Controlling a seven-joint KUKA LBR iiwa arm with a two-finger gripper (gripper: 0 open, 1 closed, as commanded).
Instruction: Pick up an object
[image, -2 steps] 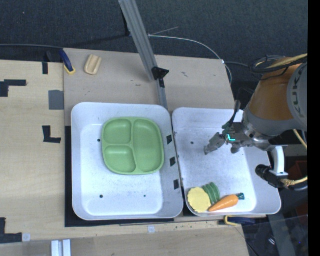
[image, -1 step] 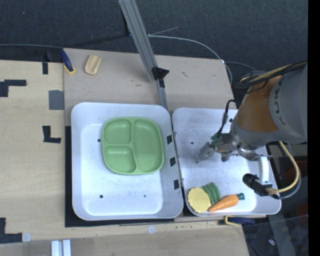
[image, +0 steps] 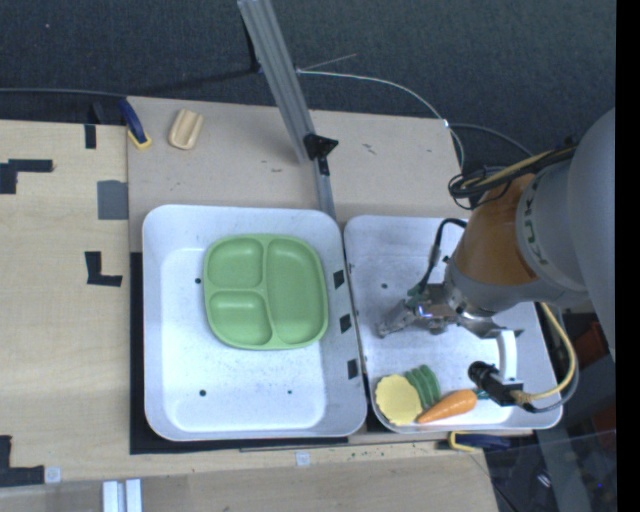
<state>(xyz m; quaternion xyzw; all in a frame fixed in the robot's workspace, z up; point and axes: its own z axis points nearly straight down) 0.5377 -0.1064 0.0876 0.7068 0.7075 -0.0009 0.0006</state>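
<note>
The arm reaches in from the right over the right bin, with the end effector low above the bare bin floor near its middle. Its two fingers point left and lie close together, with nothing visible between them. A carrot, a yellow round piece and a green piece lie together at the front edge of the right bin, apart from the end effector. A green divided plate rests in the left bin. A small tan block lies on the surface behind the bins.
</note>
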